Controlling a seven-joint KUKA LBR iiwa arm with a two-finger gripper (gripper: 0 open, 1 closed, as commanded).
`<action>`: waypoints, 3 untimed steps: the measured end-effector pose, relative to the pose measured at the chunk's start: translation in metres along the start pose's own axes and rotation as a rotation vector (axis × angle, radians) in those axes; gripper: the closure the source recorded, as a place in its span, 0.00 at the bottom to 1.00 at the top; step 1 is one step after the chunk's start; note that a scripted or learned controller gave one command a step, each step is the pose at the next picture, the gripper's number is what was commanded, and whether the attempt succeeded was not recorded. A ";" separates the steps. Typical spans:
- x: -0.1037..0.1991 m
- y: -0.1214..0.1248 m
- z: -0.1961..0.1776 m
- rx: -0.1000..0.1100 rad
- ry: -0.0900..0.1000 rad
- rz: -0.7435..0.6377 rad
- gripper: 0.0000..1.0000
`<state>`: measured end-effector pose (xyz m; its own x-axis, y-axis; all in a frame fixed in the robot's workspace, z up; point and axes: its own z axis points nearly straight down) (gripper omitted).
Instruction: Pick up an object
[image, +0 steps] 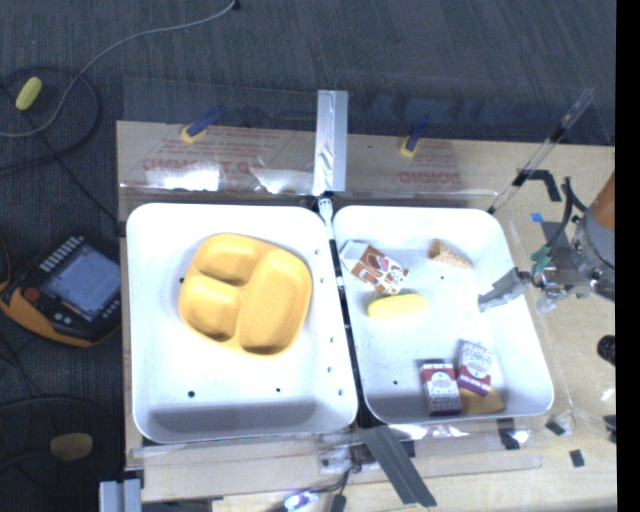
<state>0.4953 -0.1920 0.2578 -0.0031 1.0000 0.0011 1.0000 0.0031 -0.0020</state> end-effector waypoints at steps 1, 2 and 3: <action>-0.005 -0.007 0.168 -0.013 -0.004 -0.110 0.00; -0.004 -0.005 0.158 -0.017 -0.003 -0.110 1.00; 0.038 0.043 0.164 -0.010 -0.008 -0.475 1.00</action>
<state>0.5382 -0.1540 0.0942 -0.4602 0.8878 -0.0078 0.8878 0.4603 0.0068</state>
